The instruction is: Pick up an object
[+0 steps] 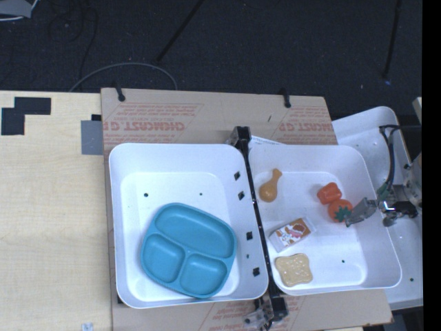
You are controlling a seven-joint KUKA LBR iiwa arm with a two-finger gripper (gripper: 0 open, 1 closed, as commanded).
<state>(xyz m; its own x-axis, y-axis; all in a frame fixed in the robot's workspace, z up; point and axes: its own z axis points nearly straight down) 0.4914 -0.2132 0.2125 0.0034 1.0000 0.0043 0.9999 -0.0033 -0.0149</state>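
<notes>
In the right bin [375,267]: toy drumstick [270,185], orange toy pepper [333,200], small snack packet [291,233], toast slice [294,269].
Gripper [361,213]: at the pepper's right side; finger state cannot be told.
Left bin [127,178]: blue divided plate [188,249].

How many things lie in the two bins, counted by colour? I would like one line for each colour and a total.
Blue: 1, the divided plate in the left bin.
Tan: 2, the drumstick and the bread slice in the right bin.
Orange-red: 1, the pepper.
White with red print: 1, the small carton.
Total: 5
</notes>
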